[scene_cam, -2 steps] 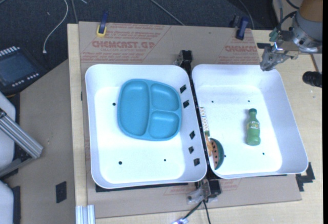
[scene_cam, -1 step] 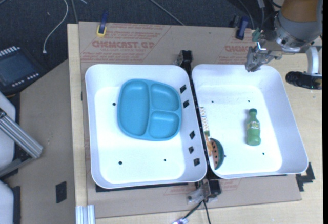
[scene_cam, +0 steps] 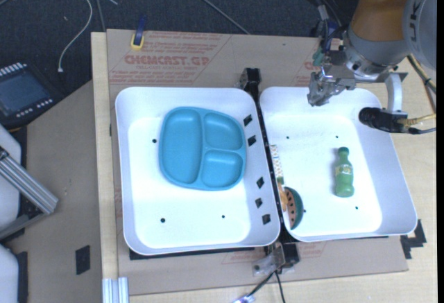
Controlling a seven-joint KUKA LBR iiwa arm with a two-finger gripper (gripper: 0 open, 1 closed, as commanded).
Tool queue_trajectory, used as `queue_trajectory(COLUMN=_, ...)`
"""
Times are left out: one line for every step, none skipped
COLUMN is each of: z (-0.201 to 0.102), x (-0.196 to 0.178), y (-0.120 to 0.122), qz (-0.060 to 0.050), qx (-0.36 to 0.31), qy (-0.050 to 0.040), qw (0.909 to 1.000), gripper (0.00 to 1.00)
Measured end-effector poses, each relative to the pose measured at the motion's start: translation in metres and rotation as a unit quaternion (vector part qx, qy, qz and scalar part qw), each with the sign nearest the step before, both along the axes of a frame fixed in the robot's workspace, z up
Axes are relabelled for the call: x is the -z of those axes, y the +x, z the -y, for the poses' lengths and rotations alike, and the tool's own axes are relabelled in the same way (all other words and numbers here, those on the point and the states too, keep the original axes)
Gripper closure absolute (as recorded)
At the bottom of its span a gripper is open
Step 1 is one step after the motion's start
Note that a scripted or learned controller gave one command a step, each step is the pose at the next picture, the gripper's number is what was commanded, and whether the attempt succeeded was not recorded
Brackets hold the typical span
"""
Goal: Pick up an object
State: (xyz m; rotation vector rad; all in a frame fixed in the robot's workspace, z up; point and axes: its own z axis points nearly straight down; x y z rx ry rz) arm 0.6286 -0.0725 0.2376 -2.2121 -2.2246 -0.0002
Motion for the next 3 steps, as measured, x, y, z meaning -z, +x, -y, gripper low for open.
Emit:
queue_trajectory(z=-0.059, x=-0.007, y=-0.003, qz=0.001, qx=-0.001, qy=0.0, qw=1.0, gripper=1.0)
queue_trajectory(z=-0.111, x=-0.012, y=-0.009, qz=0.001, qx=0.0, qy=0.0, qw=1.0, gripper=1.0)
queue_trajectory(z=-0.154, x=-0.007, y=-0.024, qz=0.0, qx=0.0, qy=-0.0005, qw=1.0, gripper=1.0)
